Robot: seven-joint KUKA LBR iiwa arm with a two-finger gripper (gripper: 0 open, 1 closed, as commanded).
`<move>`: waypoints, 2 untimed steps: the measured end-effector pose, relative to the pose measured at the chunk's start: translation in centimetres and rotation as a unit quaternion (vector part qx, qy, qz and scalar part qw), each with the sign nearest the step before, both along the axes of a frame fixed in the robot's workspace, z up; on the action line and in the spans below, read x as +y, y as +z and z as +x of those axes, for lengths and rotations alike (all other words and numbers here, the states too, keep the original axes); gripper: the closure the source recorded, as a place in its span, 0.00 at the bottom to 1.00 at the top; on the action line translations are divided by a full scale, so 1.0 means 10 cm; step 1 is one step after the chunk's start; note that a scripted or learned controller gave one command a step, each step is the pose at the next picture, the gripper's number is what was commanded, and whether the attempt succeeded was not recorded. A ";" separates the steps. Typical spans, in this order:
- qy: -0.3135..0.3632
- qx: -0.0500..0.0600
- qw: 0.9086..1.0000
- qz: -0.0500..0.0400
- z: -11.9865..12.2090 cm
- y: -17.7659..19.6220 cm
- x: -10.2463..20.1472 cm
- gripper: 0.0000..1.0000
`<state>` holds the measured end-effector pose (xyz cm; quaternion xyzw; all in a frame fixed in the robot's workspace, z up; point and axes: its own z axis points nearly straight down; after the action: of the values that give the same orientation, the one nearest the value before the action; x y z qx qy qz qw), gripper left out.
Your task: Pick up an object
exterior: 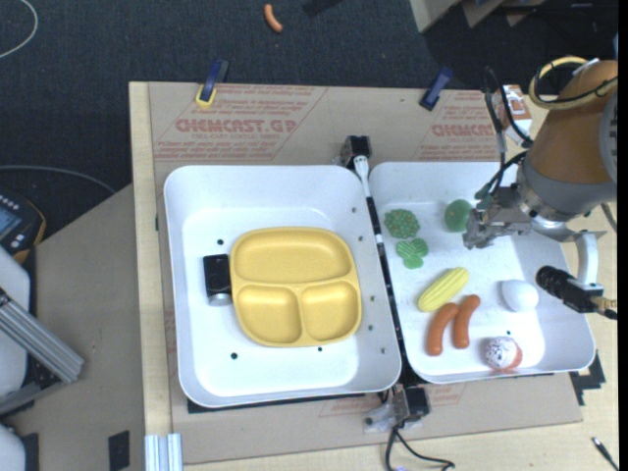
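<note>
The arm (574, 155) was built as a chunky grey cylinder with a wide orange band wrapped round it up top. Thin black cables were looped along its side, and a small, dark metal gripper (481, 226) was fitted underneath.

The grey arm enters from the right edge, its orange band uppermost and the wrist bent downward and to the left. The gripper (478, 232) hangs at the wrist's lower-left end, pointing down, with cables looping above it. A black fitting juts out below and right of the wrist.
</note>
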<state>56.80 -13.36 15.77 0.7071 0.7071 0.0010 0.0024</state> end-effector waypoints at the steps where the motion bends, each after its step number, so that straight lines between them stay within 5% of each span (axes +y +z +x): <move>1: 0.001 -0.002 1.000 0.000 -0.03 0.63 0.02 1.00; 2: 0.000 0.001 1.000 0.000 -0.03 0.68 0.02 1.00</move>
<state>56.54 -13.12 22.53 0.7067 0.7075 0.0007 0.0016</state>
